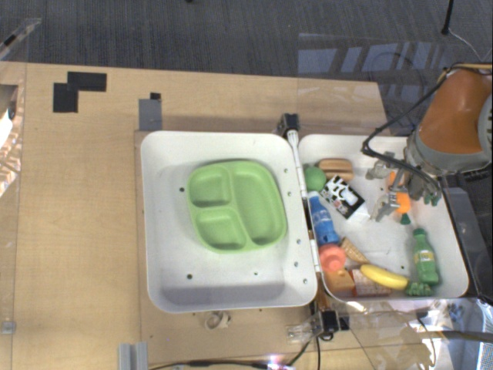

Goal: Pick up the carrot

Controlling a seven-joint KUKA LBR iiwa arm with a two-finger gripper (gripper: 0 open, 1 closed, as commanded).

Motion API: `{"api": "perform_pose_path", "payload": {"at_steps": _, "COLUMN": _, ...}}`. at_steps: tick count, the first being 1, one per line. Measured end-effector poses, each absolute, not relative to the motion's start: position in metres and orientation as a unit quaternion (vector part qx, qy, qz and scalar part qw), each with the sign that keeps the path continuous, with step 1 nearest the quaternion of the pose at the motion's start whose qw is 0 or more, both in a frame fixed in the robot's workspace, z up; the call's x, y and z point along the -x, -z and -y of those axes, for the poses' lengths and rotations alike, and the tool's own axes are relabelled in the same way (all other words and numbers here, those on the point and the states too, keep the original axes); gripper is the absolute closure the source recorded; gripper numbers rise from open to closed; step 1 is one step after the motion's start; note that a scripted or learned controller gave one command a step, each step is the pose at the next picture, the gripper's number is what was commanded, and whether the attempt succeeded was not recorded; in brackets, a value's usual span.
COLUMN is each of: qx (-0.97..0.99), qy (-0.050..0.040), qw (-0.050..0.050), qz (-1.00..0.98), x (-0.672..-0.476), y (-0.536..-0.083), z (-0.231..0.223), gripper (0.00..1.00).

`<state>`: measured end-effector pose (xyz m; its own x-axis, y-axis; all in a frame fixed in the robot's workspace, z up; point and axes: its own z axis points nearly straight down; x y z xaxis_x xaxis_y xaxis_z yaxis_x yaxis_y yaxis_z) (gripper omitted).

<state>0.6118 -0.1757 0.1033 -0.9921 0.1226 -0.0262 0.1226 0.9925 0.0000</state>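
The carrot (401,203) is a small orange piece lying on the floor of the right bin (454,284), toward its far right side. My gripper (404,197) hangs low right over it, under the orange-banded wrist (456,118). The fingers (383,209) are spread open, one on each side of the carrot, and do not look closed on it. Part of the carrot is hidden by the gripper body.
Also in the right bin are a green bottle (423,257), a banana (383,277), a blue bottle (322,220), a black-and-white box (343,194), a green ball (313,177) and a bun (336,166). The left bin (166,284) holds a green divided plate (235,205).
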Motion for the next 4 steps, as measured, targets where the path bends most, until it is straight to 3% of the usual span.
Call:
{"api": "perform_pose_path", "payload": {"at_steps": 1, "qx": -0.28, "qy": -0.0008, "qw": 0.007, "qz": -0.96, "x": -0.583, "y": -0.089, "z": 0.197, "gripper": 0.0}}
{"api": "perform_pose_path", "payload": {"at_steps": 2, "qx": -0.38, "qy": -0.0007, "qw": 0.006, "qz": -0.925, "x": -0.594, "y": -0.089, "z": 0.193, "gripper": 0.0}}
{"api": "perform_pose_path", "payload": {"at_steps": 3, "qx": -0.376, "qy": -0.0015, "qw": 0.012, "qz": -0.927, "x": -0.598, "y": -0.103, "z": 0.192, "gripper": 1.0}}
{"api": "perform_pose_path", "payload": {"at_steps": 4, "qx": -0.337, "qy": -0.0028, "qw": 0.008, "qz": -0.941, "x": -0.611, "y": -0.161, "z": 0.126, "gripper": 1.0}}
